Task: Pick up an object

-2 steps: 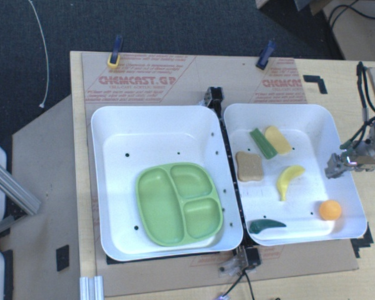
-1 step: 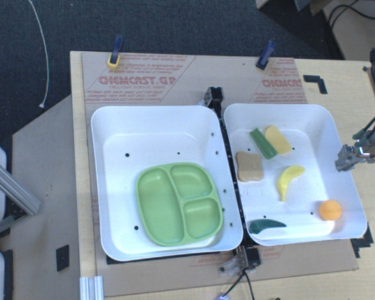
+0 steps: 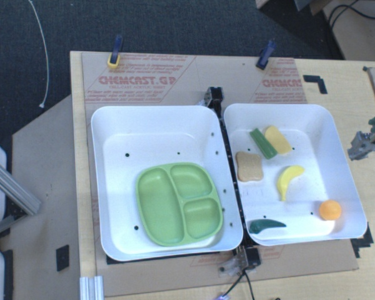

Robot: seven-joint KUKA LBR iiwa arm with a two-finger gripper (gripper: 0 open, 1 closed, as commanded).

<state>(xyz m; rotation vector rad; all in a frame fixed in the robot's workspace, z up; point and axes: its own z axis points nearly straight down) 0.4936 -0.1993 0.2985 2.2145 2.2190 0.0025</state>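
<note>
So far nothing is lifted: the curved yellow plastic banana (image 3: 289,180) lies mid-right of the frame in the right white bin (image 3: 341,149), while the gripper (image 3: 364,144) sits at the frame's right edge, its state unreadable.

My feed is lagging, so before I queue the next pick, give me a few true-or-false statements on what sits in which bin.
1. The green divided plate lies in the left bin. True.
2. The banana lies in the left bin beside the plate. False: it lies in the right bin.
3. The orange ball sits near the right bin's front right corner. True.
4. The claw grips the orange ball. False: the claw is at the right bin's outer edge, apart from the ball.
5. The tan bread slice lies near the right bin's left wall. True.
</note>
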